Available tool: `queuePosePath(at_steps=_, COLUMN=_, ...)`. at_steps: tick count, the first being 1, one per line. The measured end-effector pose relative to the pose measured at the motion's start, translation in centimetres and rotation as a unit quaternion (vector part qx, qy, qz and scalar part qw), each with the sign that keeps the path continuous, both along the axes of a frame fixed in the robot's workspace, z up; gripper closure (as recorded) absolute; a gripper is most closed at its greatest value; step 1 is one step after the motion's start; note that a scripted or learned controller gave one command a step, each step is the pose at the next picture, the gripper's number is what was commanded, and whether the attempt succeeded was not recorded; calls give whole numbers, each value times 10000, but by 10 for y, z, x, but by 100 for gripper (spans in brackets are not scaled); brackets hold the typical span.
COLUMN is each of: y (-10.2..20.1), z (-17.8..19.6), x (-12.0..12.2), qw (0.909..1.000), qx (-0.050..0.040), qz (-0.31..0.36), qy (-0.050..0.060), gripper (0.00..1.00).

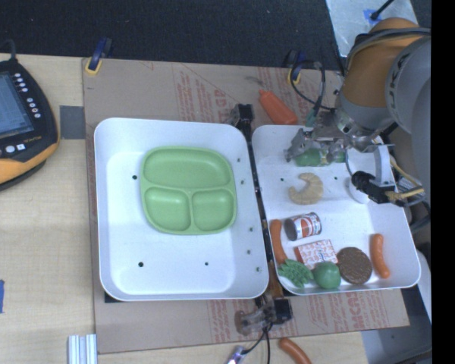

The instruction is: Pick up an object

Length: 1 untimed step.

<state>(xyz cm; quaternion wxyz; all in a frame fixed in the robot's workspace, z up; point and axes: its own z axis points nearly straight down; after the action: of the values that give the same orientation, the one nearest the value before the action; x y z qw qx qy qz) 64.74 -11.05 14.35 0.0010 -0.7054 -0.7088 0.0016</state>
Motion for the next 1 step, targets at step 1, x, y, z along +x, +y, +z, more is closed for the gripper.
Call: queuePosePath(at_steps=1, y=5, z=-2, x=-72, qw=10000, qx=-2, qz=1, qy=4, gripper=0)
